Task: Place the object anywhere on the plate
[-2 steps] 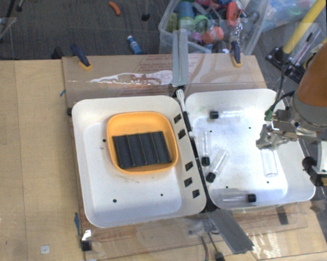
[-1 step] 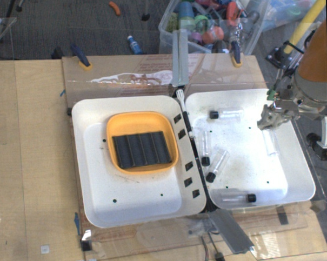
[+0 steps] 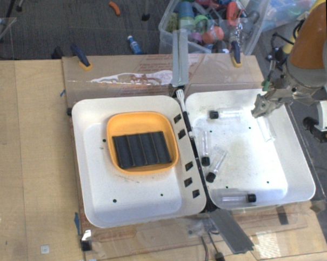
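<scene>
While my gripper (image 3: 261, 108) hangs over the far right part of the right bin (image 3: 295, 175), I cannot tell how it is set from this slanted look down. Nothing appears to be held in it.

The things to pick are small clear tubes with black caps, all scattered in the right bin: one tube near the far wall (image 3: 221, 114), a pair by the divider (image 3: 206, 152), another capped tube near the front wall (image 3: 238, 197), and a clear one just beside my gripper (image 3: 267, 131). The plate (image 3: 142, 141) sits in the left bin (image 3: 95, 173), well apart from my gripper.

I judge the step in hand to be the pick itself. The tubes are smooth, round and see-through, so they will likely roll or slip; I should come down squarely across a tube's length, not along it, and choose one lying free of its neighbours and the bin walls.

The plate is orange, squarish with rounded corners and a raised rim, and carries a dark ribbed insert (image 3: 141, 150). The ribs should stop a tube from rolling.
</scene>
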